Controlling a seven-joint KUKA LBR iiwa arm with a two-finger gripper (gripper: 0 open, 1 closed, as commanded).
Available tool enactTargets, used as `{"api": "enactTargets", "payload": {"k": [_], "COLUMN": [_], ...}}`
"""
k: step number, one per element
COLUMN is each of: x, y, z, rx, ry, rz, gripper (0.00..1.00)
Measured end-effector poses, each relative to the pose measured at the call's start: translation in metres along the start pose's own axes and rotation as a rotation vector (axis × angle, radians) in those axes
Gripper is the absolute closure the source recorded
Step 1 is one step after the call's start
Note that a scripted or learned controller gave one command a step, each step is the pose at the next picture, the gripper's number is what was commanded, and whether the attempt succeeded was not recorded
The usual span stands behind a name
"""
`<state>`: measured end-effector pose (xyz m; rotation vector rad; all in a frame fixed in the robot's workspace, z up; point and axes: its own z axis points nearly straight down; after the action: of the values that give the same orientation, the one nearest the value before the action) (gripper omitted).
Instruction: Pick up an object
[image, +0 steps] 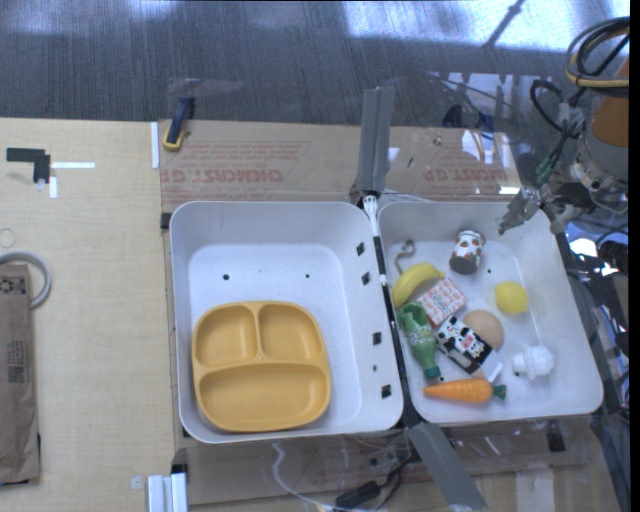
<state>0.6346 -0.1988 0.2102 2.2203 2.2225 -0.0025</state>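
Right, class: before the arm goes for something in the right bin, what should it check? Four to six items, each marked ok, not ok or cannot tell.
1. Objects in right bin: ok; banana, lemon, carrot lie there.
2. Lemon stands apart from neighbours: ok.
3. Banana free of clutter: not ok, box touches it.
4. Gripper above the bin: not ok, at its far rim.
5. Fingers open: cannot tell.
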Motion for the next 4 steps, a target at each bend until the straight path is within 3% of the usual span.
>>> {"api": "enactTargets", "payload": {"k": [1, 2, 3, 4], "x": [0.0, 0.031, -0.024, -0.018], "y": [0.0, -0.069, -0.132, -0.096], "z": [0.0, 0.098, 0.068, 0.113], "rx": [0.0, 0.0, -0.001, -0.007], "ry": [0.0, 0.001, 0.0, 0.007], "rz": [0.0, -0.171, -0.238, -0.226], "gripper": [0.0, 0.0, 0.0, 0.0]}}
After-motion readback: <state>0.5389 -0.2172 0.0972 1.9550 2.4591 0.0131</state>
